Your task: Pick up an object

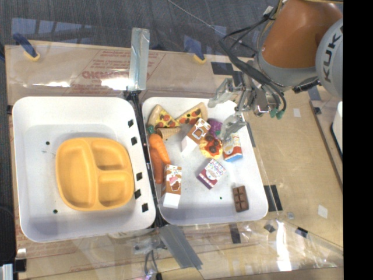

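Over right bin, upper-right corner: arm comes in from the right, gripper hanging at the bin's top-right edge. I can't tell the claw state from up here, too much cable and bracket clutter.
Left bin: carries the yellow divided plate. Well apart from the arm, so low risk.
Right bin: holds all the candidates. I judge the pick isn't made yet, nothing visibly lifted.
Carrot: lies along the bin's left wall, well apart from gripper. Risk if targeted: wall blocks one side of the grasp.
Pizza slices: flat at the top edge of the bin. Prob hard to get under, slip likely.
Centre pile: small packs and a yellow-red item touching or overlapping, near the gripper. Main risk imo: descent lands on two things at once, pinches one corner, drops it or shoves the rest.
Red-white carton: just below the gripper, close to the right wall. Likely target. Risk: it tips, or the tool clips the rim.
Brown-white carton: lower left, has room round it, safer.
Purple pack: alone mid-bin, tilted, could slide.
Chocolate bar: flat, thin, lower right. Grip may close over nothing.
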You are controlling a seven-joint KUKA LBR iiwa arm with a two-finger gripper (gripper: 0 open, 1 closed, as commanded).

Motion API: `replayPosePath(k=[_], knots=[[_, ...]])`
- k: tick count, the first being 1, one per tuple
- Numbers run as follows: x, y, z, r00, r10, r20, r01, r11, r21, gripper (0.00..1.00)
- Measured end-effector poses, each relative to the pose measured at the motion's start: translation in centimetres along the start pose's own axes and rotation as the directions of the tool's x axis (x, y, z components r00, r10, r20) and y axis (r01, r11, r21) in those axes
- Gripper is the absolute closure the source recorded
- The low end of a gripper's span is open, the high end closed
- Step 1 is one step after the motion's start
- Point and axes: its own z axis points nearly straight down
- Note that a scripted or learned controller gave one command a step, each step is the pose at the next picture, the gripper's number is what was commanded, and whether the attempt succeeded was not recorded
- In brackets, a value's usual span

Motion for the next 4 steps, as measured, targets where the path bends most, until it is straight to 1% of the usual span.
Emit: replayPosePath(k=[1,2,3,4], knots=[[-0.6,-4.1,12.5,0.992,0.129,-0.011,-0.129,0.992,-0.003,0.00],[-2.0,-5.6,16.1,0.882,0.470,0.018,-0.470,0.883,-0.006,0.00],[-0.8,-5.4,16.5,0.864,0.502,0.042,-0.502,0.865,-0.014,0.00],[0.3,-5.6,16.5,0.899,0.434,0.051,-0.434,0.901,-0.009,0.00]])
